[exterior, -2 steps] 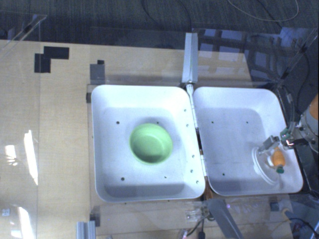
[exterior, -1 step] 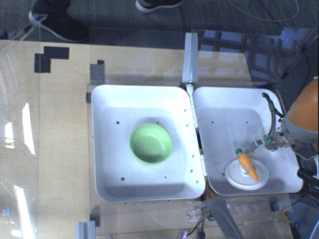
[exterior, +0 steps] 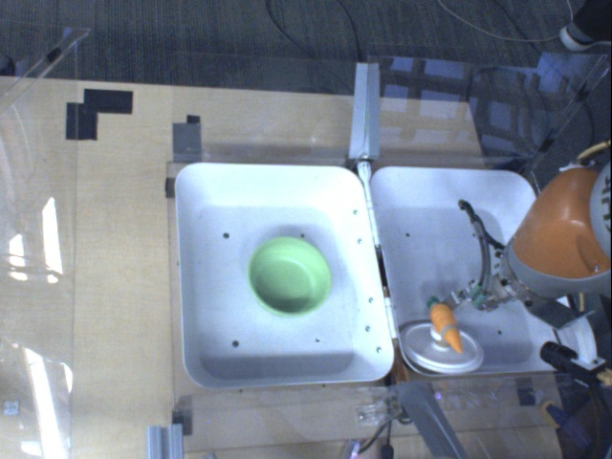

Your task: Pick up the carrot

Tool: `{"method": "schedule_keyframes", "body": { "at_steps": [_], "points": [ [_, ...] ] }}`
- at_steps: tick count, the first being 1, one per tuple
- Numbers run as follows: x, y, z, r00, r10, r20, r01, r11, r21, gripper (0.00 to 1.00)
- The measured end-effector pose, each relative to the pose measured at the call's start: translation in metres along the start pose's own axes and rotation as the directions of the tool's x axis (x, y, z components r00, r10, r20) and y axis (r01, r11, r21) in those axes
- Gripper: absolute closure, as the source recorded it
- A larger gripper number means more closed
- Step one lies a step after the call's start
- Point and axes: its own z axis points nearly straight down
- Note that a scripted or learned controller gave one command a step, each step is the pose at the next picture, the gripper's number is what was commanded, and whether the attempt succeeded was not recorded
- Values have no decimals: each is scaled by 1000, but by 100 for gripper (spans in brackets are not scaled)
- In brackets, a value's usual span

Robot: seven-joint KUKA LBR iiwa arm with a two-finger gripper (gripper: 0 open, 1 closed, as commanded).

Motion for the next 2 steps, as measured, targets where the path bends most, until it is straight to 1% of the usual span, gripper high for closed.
{"method": "schedule_keyframes", "body": {
  "at_steps": [1,2],
  "points": [
    [40,19,-1,967,-253,8,253,967,-8,0],
    [41,21,-14,967,-254,9,254,967,-13,100]
  ]
}}
